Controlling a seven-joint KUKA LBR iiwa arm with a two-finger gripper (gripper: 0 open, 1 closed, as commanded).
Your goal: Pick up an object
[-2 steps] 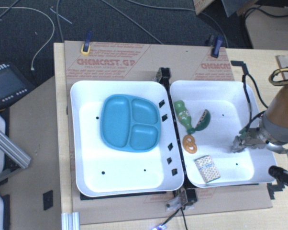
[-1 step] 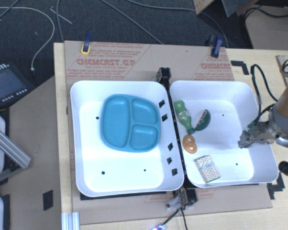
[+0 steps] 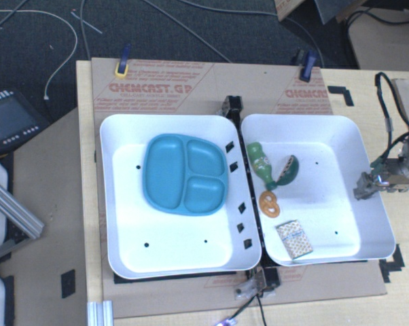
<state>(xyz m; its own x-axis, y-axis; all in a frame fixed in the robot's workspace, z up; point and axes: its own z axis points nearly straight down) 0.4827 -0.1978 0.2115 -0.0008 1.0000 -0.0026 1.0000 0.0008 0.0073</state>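
Note:
The right bin (image 3: 347, 141) holds a green bottle-shaped toy (image 3: 259, 163), a watermelon-slice toy (image 3: 287, 171), an orange pretzel (image 3: 269, 204) and a small patterned packet (image 3: 294, 239). They lie in the bin's left half, near the divider. My gripper (image 3: 371, 184) hangs at the right rim of this bin, far to the right of all these objects, with nothing seen in it.
A blue divided plate (image 3: 185, 174) lies in the left bin (image 3: 123, 236). Black clips run along the divider between the bins. Cables (image 3: 388, 107) hang over the bench's right side near the gripper. The right half of the right bin's floor is bare white.

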